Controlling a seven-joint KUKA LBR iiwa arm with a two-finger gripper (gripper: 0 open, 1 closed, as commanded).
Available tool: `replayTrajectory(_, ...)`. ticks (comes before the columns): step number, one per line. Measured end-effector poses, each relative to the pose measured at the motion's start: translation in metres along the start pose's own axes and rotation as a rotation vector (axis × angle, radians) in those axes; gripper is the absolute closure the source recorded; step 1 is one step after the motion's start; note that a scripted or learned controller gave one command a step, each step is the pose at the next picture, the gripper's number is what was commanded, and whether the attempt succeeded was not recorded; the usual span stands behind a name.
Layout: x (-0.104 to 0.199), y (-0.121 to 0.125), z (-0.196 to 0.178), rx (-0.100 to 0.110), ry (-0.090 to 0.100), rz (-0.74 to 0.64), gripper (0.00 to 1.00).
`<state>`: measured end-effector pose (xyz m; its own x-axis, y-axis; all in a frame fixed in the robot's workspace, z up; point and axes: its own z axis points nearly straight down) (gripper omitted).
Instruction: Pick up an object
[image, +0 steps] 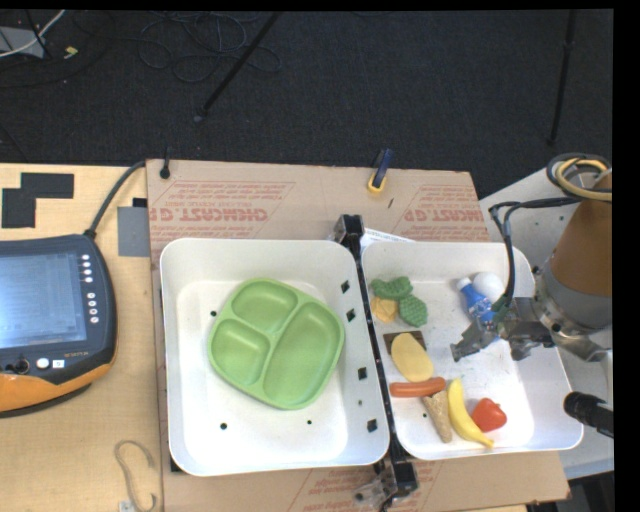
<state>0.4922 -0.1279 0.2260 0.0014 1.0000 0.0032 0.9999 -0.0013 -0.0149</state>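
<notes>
The left bin (180, 300) carries one green divided plate (277, 342) at its middle. The right bin (540, 425) carries one banana (462, 412), one red pepper (488, 414), one sausage (417, 388) and one blue-and-white bottle (480, 294). The end effector (482, 335) hangs over this bin's right edge beside the bottle, its state impossible to tell.

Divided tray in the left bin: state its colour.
Light green; the round plastic divided tray shows plainly in the camera view.

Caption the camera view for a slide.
Grey KUKA arm's gripper hovers over the right white bin of toy food, beside a blue-and-white bottle; green divided plate fills the left bin.
</notes>
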Motion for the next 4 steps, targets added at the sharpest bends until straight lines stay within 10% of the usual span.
replayTrajectory(1,0.000,0.002,-0.005,-0.011,-0.002,-0.002,0.00)
replayTrajectory(4,0.000,-0.005,0.141,-0.011,-0.002,-0.002,0.00)
